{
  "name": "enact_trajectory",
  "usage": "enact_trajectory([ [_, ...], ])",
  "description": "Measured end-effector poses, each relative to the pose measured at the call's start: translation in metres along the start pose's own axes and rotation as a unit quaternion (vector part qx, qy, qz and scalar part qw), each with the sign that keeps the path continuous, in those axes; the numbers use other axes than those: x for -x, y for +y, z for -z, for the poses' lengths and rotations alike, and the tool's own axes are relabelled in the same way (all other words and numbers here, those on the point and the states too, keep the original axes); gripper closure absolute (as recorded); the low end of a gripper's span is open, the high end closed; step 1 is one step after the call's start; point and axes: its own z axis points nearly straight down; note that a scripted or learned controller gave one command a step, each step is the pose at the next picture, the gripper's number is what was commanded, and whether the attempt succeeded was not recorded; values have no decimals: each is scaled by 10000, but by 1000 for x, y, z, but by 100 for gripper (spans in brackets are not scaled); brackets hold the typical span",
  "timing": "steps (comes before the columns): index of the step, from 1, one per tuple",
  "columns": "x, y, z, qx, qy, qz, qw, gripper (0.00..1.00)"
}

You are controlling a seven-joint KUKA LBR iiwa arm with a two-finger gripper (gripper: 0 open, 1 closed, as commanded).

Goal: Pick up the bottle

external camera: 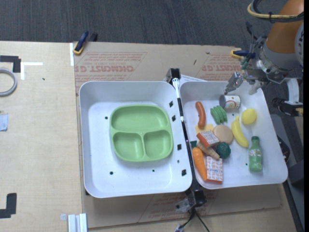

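You saw the gripper (pixel 240 81) positioned over the far edge of the right bin (pixel 270 178), with the arm (pixel 282 37) entering from the right side of the view. Its two fingers (pixel 232 84) were spread apart and pinched nothing. They hung just above a small can (pixel 231 102) lying on its side near the bin's far wall.

The bottle (pixel 255 154), green with a label, lay near the bin's right wall toward the near corner, well apart from the gripper. Nothing touched it.

Between the two you found a lemon (pixel 248 116) and a banana (pixel 239 132), the banana just beside the bottle's cap end.

Other contents of the right bin were as follows:
- a sausage (pixel 200 114) near the dividing wall;
- a green vegetable (pixel 218 114) just beside the can;
- a carrot (pixel 199 163) along the left wall;
- a small carton (pixel 214 169) at the near edge;
- a broccoli piece (pixel 222 150) near the centre.

The left bin (pixel 96 178) held a green divided tray (pixel 141 133), set flat near its middle. Both bins rested on a cardboard sheet (pixel 125 64).
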Motion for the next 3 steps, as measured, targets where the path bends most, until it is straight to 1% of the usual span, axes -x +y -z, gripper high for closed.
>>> enact_trajectory([
  [1,0,0,10,4,-8,13,10000,100],
  [2,17,-59,14,-6,0,-1289,9917,100],
  [3,40,-134,44,-6,3,-377,9993,100],
])
